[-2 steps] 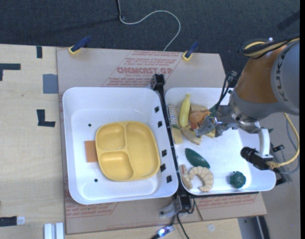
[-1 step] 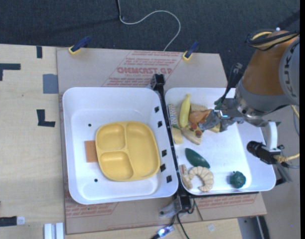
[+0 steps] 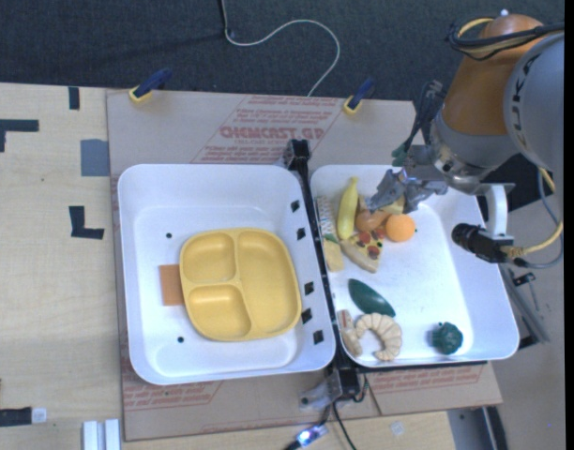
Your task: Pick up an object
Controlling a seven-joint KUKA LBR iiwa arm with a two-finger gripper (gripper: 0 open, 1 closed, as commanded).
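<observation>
While the gripper [image 3: 397, 187] hangs low over the upper part of the right bin [image 3: 475, 289], no object is visibly lifted, so the pick is judged not yet done. Whether its fingers are spread or closed cannot be told (the grey metal merges with the clutter beneath it).

Object positions, relative to the gripper:
- Orange ball [image 3: 400, 228]: just below the tip, touching or nearly so; whether it is grasped cannot be told.
- Banana [image 3: 348, 209]: just to the left, lying along the bin's left wall.
- Small mixed pile [image 3: 367, 242]: below and slightly left.
- Dark green leaf-shaped piece [image 3: 370, 298]: further below.
- Shrimp-like piece [image 3: 379, 334] and dark green round object [image 3: 446, 337]: well below, near the front wall.
- Yellow divided plate [image 3: 240, 282]: far left, in the left bin [image 3: 146, 204].

Remaining steps, by judgement: secure one object and raise it clear of the bin.
</observation>
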